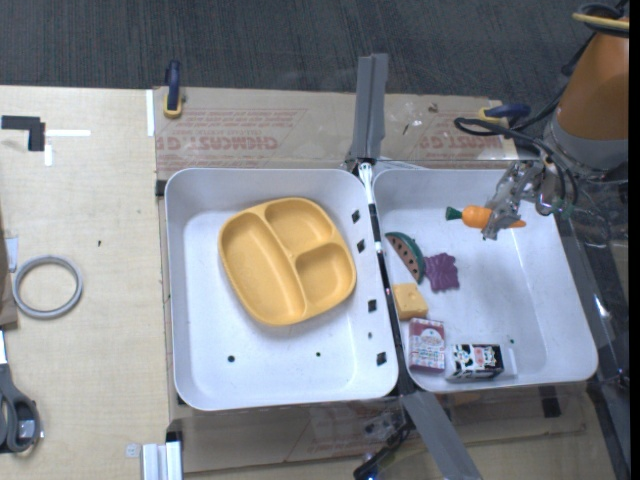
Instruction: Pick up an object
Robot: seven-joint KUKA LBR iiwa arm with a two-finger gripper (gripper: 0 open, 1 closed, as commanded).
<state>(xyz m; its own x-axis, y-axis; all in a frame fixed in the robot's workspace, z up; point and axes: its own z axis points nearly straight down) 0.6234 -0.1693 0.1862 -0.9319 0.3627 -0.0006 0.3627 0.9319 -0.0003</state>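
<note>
My gripper (498, 218) hangs over the back of the right bin (560, 298), coming down from the orange-banded arm at the right. A small orange carrot toy (472, 214) with a green top lies directly under and beside the gripper's tip, partly covered by it. Further forward in the same bin lie a watermelon slice (404, 252), a purple grape bunch (442, 271), a yellow cheese block (409, 300), a pink-and-white carton (427, 345) and a black-and-white milk carton (475, 361).
The left bin (190, 348) holds a yellow divided plate (287, 259). A grey divider rail (371, 108) runs between the bins. On the bench at the left lie a tape ring (45, 286) and scissors (18, 418). Cables hang beside the arm's wrist (560, 183).
</note>
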